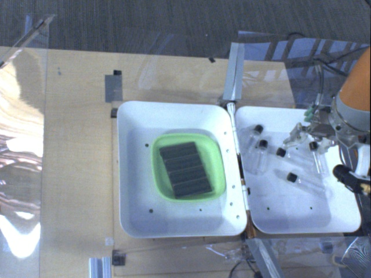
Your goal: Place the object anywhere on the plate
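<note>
A dark ridged block (185, 169) already lies on the green plate (160, 181) in the left bin (130, 155), so the placing looks done; the gripper (316, 133) sits over the right bin (301, 219), its grip unreadable.

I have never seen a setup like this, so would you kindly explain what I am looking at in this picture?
A single camera looks down at a slant on a wooden bench holding two shallow white bins. The left bin contains a green plate with a dark ribbed block lying on it. The right bin holds several small clear vials with black caps, scattered loosely. At the right edge a grey and orange robot arm reaches in, its gripper low over the right bin among the vials. Whether it is holding anything is too hard to tell.
</note>
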